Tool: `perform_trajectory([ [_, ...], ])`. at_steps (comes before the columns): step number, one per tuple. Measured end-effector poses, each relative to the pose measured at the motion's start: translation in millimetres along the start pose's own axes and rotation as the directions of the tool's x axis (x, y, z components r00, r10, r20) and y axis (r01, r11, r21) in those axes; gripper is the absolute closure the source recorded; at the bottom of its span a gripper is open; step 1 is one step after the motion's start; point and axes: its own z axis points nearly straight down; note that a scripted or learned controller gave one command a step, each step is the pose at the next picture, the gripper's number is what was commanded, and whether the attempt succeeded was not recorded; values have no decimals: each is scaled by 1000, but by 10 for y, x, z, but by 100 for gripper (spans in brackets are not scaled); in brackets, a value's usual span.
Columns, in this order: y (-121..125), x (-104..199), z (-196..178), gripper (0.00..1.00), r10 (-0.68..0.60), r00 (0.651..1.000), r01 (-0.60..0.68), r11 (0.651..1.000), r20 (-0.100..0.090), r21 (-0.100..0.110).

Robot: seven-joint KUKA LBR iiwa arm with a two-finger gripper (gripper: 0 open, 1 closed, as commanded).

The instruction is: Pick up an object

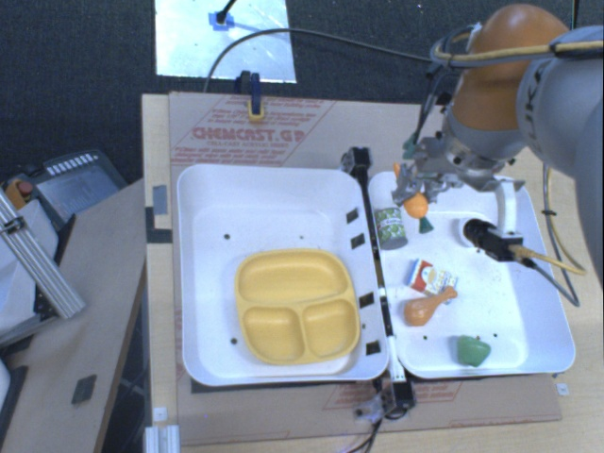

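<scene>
Down in the right bin (538, 343), near its far edge, at about twelve o'clock. Pincer (412, 192) right on top of a small orange carrot (415, 206) with a green end. Carrot just under the tips, pointing toward five o'clock. Touching or not: too close to tell. Open or shut: cannot tell, tips lost in the metal bits. Held or not: cannot tell either.

Close by, at seven o'clock from the pincer: a green can (389, 227). Farther toward six o'clock: a red and white box (431, 276), a chicken leg (429, 305), a green pepper (473, 350). Left bin (203, 206): a yellow tray (297, 305).

Likely next: close on the carrot, then lift straight up.
</scene>
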Motion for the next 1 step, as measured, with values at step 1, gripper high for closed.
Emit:
perform_trajectory([
  [1,18,641,61,100,0,1000,0,1000,-1,1],
])
